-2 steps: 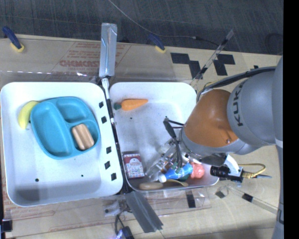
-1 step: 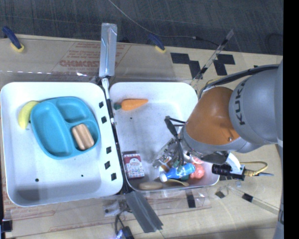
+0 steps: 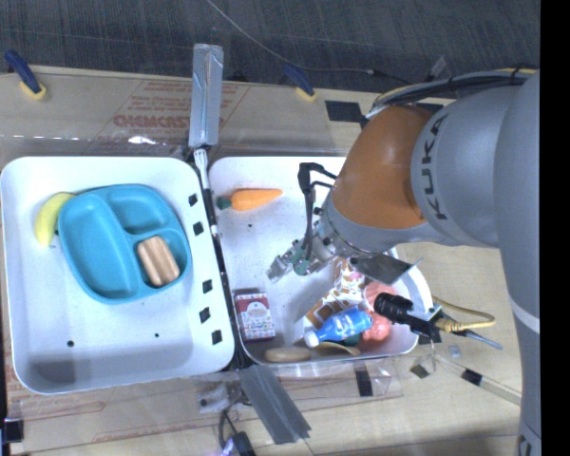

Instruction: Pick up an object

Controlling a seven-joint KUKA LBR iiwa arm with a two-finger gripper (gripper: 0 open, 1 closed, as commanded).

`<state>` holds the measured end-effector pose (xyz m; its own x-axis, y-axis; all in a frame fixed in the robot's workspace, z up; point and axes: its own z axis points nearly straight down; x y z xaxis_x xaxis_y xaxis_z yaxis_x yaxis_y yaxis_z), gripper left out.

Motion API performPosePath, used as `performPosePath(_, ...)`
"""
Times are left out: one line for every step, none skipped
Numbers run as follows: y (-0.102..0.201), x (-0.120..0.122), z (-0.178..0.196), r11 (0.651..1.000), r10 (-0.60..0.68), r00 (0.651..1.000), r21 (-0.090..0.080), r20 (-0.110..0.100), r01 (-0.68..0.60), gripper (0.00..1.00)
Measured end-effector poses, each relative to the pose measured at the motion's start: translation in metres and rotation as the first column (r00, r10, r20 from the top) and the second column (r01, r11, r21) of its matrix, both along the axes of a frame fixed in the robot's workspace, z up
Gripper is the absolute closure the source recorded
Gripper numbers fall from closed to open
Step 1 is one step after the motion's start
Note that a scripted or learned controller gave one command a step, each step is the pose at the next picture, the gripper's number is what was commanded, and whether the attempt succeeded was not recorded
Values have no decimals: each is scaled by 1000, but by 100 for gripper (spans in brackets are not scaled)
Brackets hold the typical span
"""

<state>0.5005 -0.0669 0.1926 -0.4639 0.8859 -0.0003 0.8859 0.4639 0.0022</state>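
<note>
Gripper [image 3: 293,262] hangs low over the bare floor of the view-right shallow white bin [image 3: 266,236], nothing seen in its grasp; can't tell whether it's apart or together, it's too small and glinty. Nearest objs: small red cardboard box [image 3: 256,314] lying flat near the bin's front wall, and orange carrot-shaped toy [image 3: 255,199] near the back wall, both apart from the gripper.

Judgement: nothing picked yet. Best bet is prob. the red box: it lies alone w/ clear floor around it. Centre over it, close across the narrow side, lift straight up. Carrot is rounder and may roll. Avoid the heap under the wrist; risk of a poor grip.

Counts: 2 bins; 1 carrot; 1 red box; 1 blue plastic bottle w/ white cap [image 3: 342,328] in the heap, rest of the heap too jumbled to count. View-left white bin [image 3: 104,335]: 1 blue divided plastic plate [image 3: 100,245], 1 brown bread-roll toy [image 3: 158,260] on it, 1 yellow banana [image 3: 46,218] beside it.
</note>
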Motion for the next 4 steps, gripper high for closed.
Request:
performPosePath(11,61,-1,996,-85,996,-1,-4,84,100)
performPosePath(88,22,4,989,-147,989,1,-6,147,100)
performPosePath(128,-25,16,735,-678,735,-5,-9,678,100)
performPosePath(112,-23,104,772,-635,772,2,-1,635,100)
